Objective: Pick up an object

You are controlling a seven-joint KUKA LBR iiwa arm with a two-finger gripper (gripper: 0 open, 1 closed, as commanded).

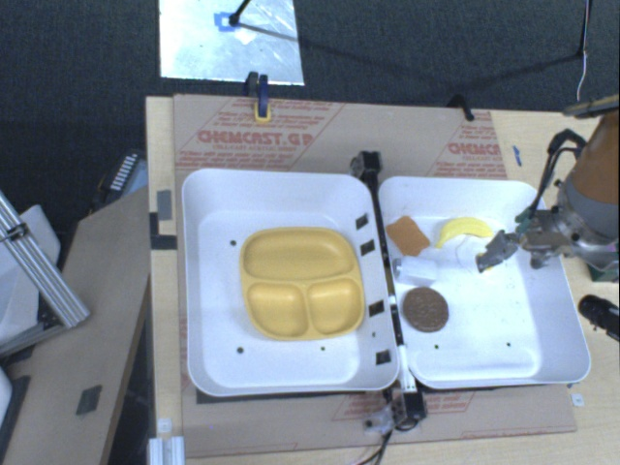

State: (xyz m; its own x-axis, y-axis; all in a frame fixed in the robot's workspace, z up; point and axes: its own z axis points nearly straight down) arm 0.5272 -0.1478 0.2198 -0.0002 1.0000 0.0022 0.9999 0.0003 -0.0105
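Observation:
The right bin holds a yellow banana near its back wall, an orange-brown block to the left of it, a round brown cookie nearer the front, and a small white piece between block and cookie. My gripper hangs over the right bin, just right of and slightly nearer than the banana, with nothing seen between its fingers. The arm comes in from the right edge.
The left bin holds a yellow three-compartment tray. A black divider with clips runs between the bins. Both bins rest on a cardboard sheet. A metal frame stands at the far left.

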